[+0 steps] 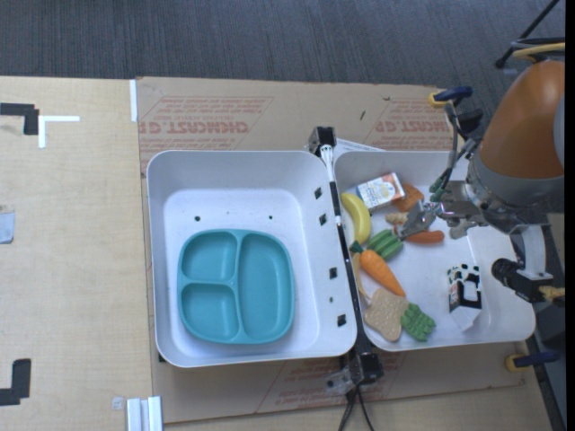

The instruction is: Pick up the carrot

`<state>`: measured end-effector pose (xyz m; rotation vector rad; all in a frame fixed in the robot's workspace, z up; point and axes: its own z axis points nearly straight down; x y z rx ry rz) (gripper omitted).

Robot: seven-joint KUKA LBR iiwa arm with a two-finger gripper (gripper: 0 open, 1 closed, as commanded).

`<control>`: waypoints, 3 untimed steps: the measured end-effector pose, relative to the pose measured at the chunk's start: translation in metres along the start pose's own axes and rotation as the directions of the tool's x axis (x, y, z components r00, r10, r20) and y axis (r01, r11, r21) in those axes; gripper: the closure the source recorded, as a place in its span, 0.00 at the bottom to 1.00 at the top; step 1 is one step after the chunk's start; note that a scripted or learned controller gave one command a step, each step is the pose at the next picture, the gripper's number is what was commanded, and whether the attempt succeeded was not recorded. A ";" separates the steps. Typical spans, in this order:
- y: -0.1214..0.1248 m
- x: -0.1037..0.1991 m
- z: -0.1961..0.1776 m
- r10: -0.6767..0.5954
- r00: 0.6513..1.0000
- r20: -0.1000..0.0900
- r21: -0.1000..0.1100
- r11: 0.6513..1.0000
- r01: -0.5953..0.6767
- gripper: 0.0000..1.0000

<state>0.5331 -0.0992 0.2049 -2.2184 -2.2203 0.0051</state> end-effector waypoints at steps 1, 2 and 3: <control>-0.039 -0.001 0.114 0.066 0.998 -0.001 -0.001 0.998 -0.066 0.00; -0.017 0.008 0.114 0.329 0.944 0.000 0.000 0.944 -0.329 0.00; 0.052 -0.001 0.114 0.589 0.808 0.001 0.000 0.808 -0.589 0.00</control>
